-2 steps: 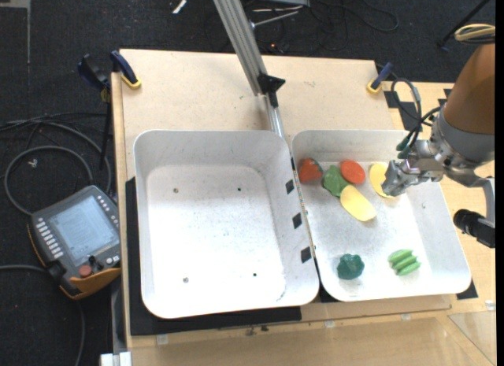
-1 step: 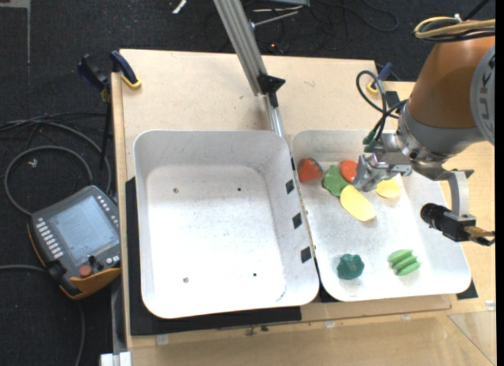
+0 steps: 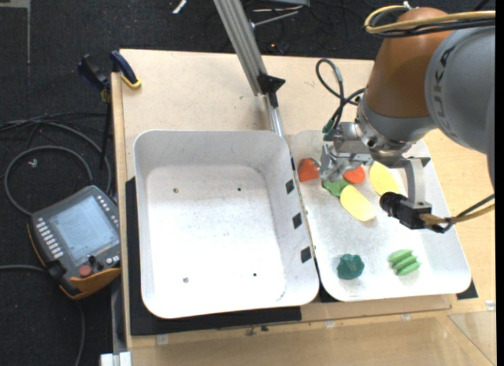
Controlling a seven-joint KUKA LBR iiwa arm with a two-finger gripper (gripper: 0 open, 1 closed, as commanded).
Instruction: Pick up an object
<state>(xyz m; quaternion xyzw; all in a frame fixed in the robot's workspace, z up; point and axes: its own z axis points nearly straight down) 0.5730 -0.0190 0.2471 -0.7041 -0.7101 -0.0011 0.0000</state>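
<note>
My gripper (image 3: pixel 337 169) hangs low over the far part of the right bin (image 3: pixel 441 278), right above a cluster of small objects. Just left of it lies a red-orange piece (image 3: pixel 308 170), and another orange piece (image 3: pixel 355 175) sits at its right side. A green piece (image 3: pixel 334 186) peeks out beneath it. Two yellow oval objects lie close by, one (image 3: pixel 357 204) in front of the gripper and one (image 3: pixel 383 178) to its right. Nearer the front rest a dark green lump (image 3: pixel 350 266) and a light green ridged object (image 3: pixel 404 261). The arm's wrist hides the fingers.
The left bin (image 3: pixel 157 160) stands beside the right one, sharing a raised wall (image 3: pixel 299 215). A metal pole (image 3: pixel 240 30) slants over the bench's back. A black cable plug (image 3: pixel 403 211) dangles over the right bin. A teach pendant (image 3: pixel 75 234) lies off the bench's left.
</note>
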